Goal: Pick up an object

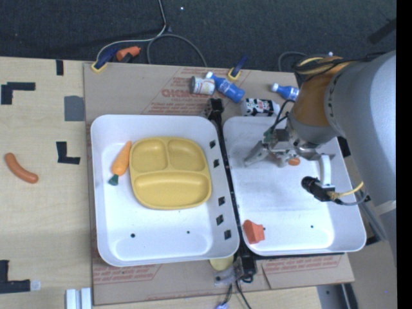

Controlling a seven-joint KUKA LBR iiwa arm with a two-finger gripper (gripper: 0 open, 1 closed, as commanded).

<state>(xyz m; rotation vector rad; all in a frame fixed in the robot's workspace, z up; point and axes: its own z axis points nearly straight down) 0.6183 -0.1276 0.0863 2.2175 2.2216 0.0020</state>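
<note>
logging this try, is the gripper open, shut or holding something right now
Two-finger gripper: over the right white bin; whether it is open, shut or holding anything cannot be told.

The arm [351,118] is reaching in from the right, hanging over the right bin [283,237] near its far edge, the gripper [265,148] pointing toward the bin's left side. An orange block [253,232] is sitting near that bin's near-left corner. Something small and orange [293,161] is peeking out just beside the wrist; hard to say what. In the left bin [106,237], a yellow divided plate [170,172] is lying mid-bin, with a toy carrot [120,160] resting against its left edge. A toy sausage [21,168] is lying out on the bench, well left of both bins.
</note>
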